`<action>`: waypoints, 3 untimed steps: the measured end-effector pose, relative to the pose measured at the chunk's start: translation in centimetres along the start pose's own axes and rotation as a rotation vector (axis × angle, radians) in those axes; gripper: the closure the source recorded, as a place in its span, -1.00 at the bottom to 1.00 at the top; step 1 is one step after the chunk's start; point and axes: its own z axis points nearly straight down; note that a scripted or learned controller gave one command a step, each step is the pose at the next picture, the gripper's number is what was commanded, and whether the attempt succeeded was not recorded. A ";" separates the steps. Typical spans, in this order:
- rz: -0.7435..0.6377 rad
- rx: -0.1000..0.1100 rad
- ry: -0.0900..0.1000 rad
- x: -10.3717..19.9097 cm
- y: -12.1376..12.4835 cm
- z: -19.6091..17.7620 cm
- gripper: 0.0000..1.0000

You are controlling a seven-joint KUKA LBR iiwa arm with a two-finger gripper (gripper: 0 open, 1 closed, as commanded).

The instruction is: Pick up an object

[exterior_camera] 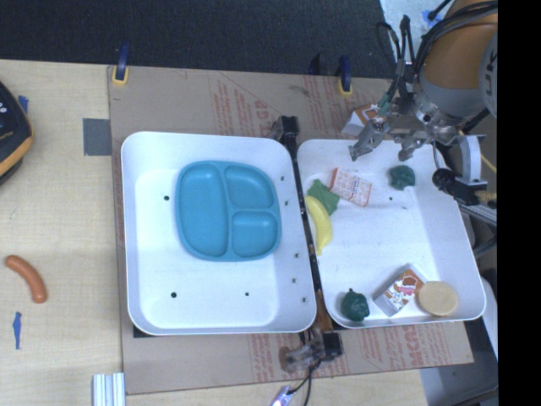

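Dark green pepper (353, 304), snack carton (399, 293) & tan disc (438, 298) crowd right bin's (380, 252) near edge; tool (385, 146) w/ fingers spread wide, holding nothing, hovers at far rim; nearest pick, teal lump (401, 176), sits just beside; risk: fingers clip rim, nudge lump away.

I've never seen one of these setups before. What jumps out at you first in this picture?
The big light-blue divided plastic plate lying alone in the left white bin catches the eye first. Next, the grey arm's two-finger gripper hangs open over the far edge of the right white bin, which holds a yellow toy banana and other small toys. An orange toy sausage lies on the bench, far left.
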 end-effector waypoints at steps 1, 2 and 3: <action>-0.002 -0.017 -0.006 -7.7 1.0 11.1 -1.00; 0.002 -0.002 0.000 -10.3 1.3 11.1 -1.00; -0.002 -0.001 0.000 -10.3 1.3 10.0 1.00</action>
